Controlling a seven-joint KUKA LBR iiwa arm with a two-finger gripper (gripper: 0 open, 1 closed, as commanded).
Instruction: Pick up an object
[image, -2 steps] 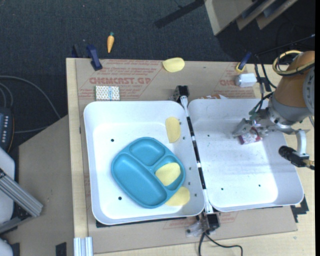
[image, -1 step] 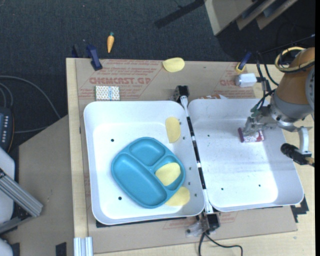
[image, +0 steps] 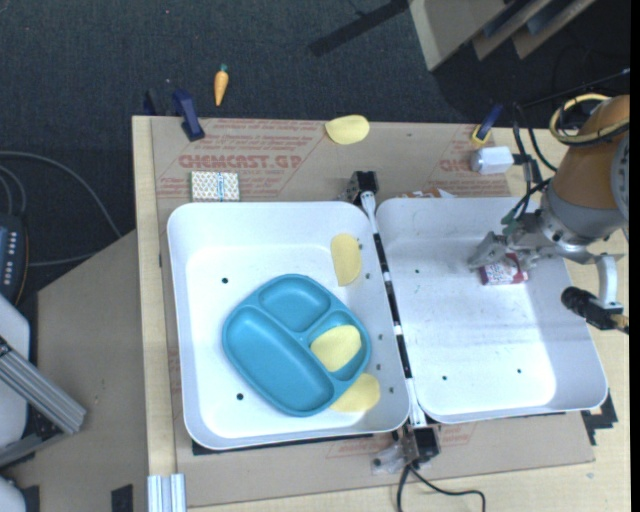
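Note:
In the upper right part of the right bin (image: 480, 350) lies a small red and white object (image: 503, 273). My gripper (image: 507, 252) hangs directly over it, low and close to its top edge. The grey arm with its orange band (image: 590, 150) comes in from the right. The left bin (image: 195, 300) holds a blue divided plate (image: 270, 350) with a yellow piece (image: 337, 345) in one of its compartments. A second yellow piece (image: 346, 258) lies near the bin's right wall, and a third (image: 356, 395) sits beside the plate's lower edge.
Another yellow piece (image: 347, 129) lies on the cardboard behind the bins. A small orange carrot (image: 221, 85) rests on the floor beyond the bench. A white box (image: 493, 159) and cables sit behind the right bin. A black part of the arm (image: 590, 305) overhangs that bin's right edge.

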